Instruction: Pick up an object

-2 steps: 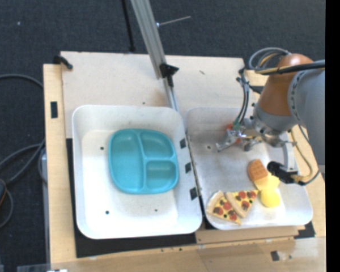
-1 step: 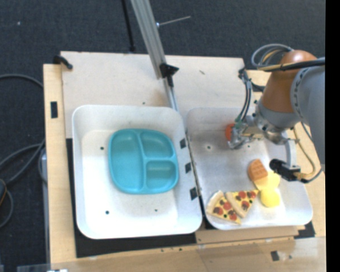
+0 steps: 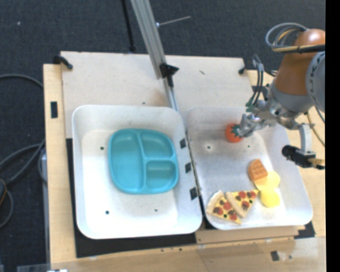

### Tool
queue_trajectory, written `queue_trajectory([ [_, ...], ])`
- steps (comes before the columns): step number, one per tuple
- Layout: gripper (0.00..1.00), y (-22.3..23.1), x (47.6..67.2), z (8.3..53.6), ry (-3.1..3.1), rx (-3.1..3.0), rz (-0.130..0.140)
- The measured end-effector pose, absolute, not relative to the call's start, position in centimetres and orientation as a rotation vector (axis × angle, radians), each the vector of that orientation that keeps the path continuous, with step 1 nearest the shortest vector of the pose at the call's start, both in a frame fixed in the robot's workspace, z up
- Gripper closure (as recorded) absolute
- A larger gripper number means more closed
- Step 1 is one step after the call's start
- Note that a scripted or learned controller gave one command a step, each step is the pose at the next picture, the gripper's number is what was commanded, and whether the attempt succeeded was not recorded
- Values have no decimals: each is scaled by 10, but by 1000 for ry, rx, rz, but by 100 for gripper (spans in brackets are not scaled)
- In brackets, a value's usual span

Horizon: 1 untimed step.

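Tool: your tool (image 3: pixel 245 126) sits in the upper middle of the right bin, hanging off the grey arm with the orange band that comes in from the frame's right edge.
Tool state: you cannot tell from this slanted view how its tips are set, nor whether anything is caught in them.
Nearest thing: a small red-orange round toy (image 3: pixel 233 134) lies touching or just under the tool tip, a little to the lower left of it in the frame.
Key relation: your target is down and left of the tool, so any correction runs that way; the toy looks round, so no long axis to line up with.
Farther things: an orange bread-like piece (image 3: pixel 258 168), two yellow pieces (image 3: pixel 270 190) and two pizza slices (image 3: pixel 233 204) crowd the lower right of the same bin, well apart from the tool.
Right bin: white and shallow (image 3: pixel 215 123).
Left bin: it (image 3: pixel 90 123) holds a blue divided plate (image 3: pixel 143 161).
Counter: pale board (image 3: pixel 113 78) under both bins.
Judgement: the red toy looks like your likeliest pick.
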State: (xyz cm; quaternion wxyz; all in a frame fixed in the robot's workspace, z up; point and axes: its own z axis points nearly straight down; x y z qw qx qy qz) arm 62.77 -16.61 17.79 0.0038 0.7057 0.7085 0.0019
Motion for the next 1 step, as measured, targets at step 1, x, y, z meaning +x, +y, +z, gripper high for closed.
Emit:
queue_trajectory([
  [1,100,-171,628,222,2223,2211,4],
])
